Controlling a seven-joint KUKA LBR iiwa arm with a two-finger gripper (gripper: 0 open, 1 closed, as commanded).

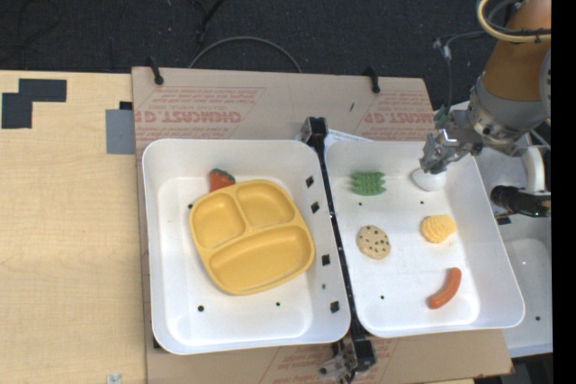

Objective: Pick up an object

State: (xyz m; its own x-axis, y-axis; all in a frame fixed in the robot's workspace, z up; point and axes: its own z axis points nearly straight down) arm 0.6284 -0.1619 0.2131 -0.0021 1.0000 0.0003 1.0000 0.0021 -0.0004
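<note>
My tool [438, 159], finger state indiscernible, poised directly over the white piece [429, 180] at the right bin [504, 283] far edge, likely for grasping; green item [367, 183], cookie [373, 242], sausage [445, 288] lie nearer.

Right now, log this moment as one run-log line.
phase: reaching | gripper: over white object, right bin far edge | hold: unconfirmed | untouched: green piece, cookie, yellow piece, sausage
</note>
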